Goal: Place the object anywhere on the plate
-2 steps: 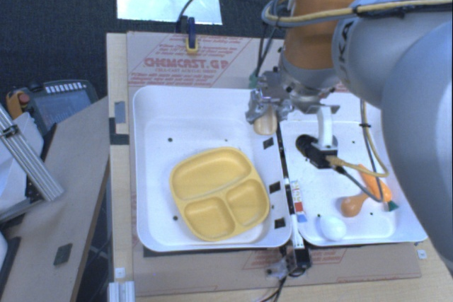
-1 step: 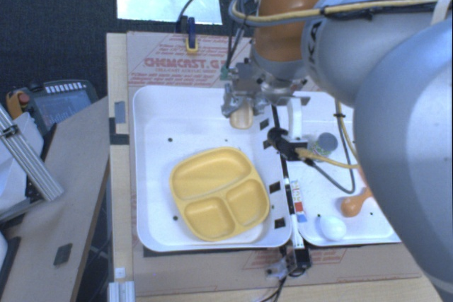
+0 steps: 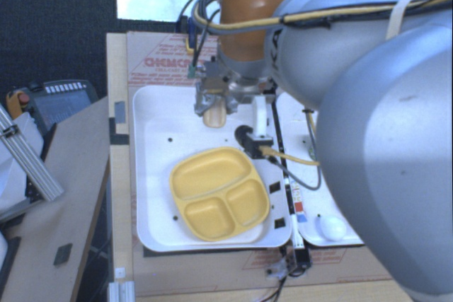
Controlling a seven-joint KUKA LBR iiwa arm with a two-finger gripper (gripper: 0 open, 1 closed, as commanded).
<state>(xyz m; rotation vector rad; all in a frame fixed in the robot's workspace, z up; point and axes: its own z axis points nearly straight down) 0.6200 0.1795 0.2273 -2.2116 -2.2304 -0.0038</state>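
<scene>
A dark speckled floor lies behind a bench covered with a brown cardboard sheet [image 3: 159, 56] printed in red, and on that sheet sit two shallow white bins side by side. The grey arm [image 3: 368, 117] fills the right of the view, its orange band [image 3: 253, 0] bulging above the wrist, with yellow and black cables running along it. The left bin [image 3: 152, 152] holds a yellow plate [image 3: 219, 193] with three compartments, one long one at the far side and two smaller ones at the near side, lying flat toward the bin's near right corner. The gripper [image 3: 214, 109] hangs over the far part of the left bin, beyond the plate and apart from it. At its tip shows a small, pale tan, rounded object [image 3: 214, 117], seemingly between the fingers, though whether they actually clamp it cannot be told from this angle. In the right bin [image 3: 343, 240] a small white rounded thing [image 3: 330, 227] rests near the front edge.
</scene>
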